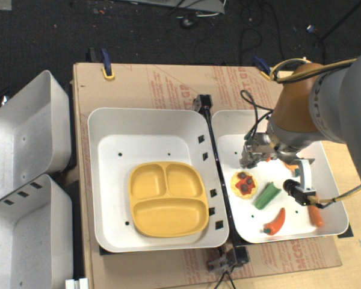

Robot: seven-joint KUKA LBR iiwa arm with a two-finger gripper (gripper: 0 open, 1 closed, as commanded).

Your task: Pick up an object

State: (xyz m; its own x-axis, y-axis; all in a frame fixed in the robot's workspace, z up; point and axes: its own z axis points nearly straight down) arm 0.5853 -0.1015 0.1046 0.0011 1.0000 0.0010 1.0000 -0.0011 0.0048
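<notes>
Several small items lie in my right bin (240, 131): a pizza toy (244, 184), and just right of it a green piece (266, 195) and red pepper (275, 221). My tool (256, 155) hovers just above the pizza; its opening I cannot tell. I should descend squarely. Left of it, a yellow tray (168, 198); cardboard covers the bench (144, 83).

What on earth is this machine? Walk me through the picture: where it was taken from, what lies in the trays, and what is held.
One camera looks down at a slant on a bench. The grey and orange thing on the right is a robot arm; its claw hangs low over the right bin. That bin holds a small round toy pizza, a green piece, a red pepper and an orange piece. The left bin holds a yellow divided plate. Nothing visibly sits in the claw.
</notes>
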